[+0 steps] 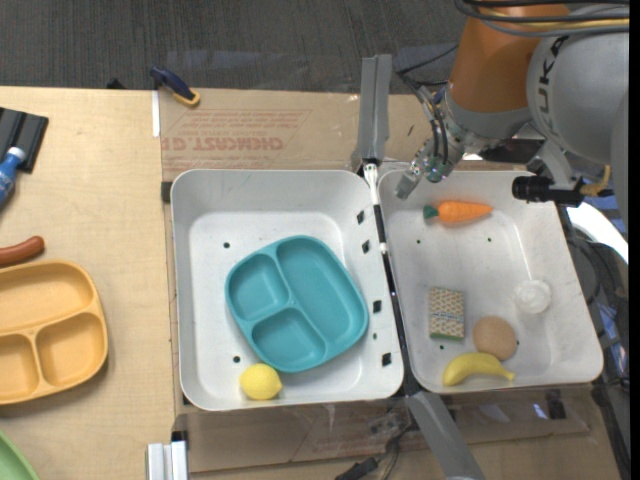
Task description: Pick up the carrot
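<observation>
1. Teal divided plate (295,303) lies in the left bin (190,268), a lemon (261,381) just beside it.
2. Right bin (560,298) holds a sponge (446,313), an egg (495,337) and a banana (476,369).
3. Orange tray (45,333) lies on the bench.

This is a robotics lab, a test bench and not a home kitchen. A grey industrial arm (575,78) with an orange band reaches over 2 shallow white bins (190,268) set side by side on a plywood bench (90,158), with printed cardboard (250,133) laid beneath. The bins hold toy food and a teal divided plate (295,303). Loose cables (600,268) hang at the right, and grey carpet (250,18) lies beyond.
</observation>
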Robot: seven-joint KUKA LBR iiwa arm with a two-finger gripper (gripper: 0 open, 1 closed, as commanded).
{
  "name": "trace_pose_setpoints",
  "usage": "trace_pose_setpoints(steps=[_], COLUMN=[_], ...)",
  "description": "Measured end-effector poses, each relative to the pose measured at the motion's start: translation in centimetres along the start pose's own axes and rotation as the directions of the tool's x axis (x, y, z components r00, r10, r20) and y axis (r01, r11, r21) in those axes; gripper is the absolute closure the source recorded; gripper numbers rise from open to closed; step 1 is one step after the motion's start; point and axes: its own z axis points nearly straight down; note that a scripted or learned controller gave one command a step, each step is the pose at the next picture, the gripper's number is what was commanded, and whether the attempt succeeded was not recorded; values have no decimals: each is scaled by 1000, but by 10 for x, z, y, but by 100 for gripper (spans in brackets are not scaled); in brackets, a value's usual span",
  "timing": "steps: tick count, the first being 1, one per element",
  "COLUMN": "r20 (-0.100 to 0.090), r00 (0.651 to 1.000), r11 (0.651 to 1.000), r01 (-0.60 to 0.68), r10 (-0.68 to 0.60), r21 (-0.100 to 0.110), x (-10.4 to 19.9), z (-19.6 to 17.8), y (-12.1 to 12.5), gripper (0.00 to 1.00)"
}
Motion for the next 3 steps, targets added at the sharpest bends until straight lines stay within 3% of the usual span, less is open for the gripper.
trace_pose_setpoints(steps=[1,2,3], r20=[-2,0,-1], r00=[938,998,954], r11=[938,998,954], r01=[-348,-70,-298], r10=[348,70,298], r21=[3,0,4], x=[4,-6,-62], z=[1,0,40], y=[-8,-6,-118], gripper=[100,100,100])
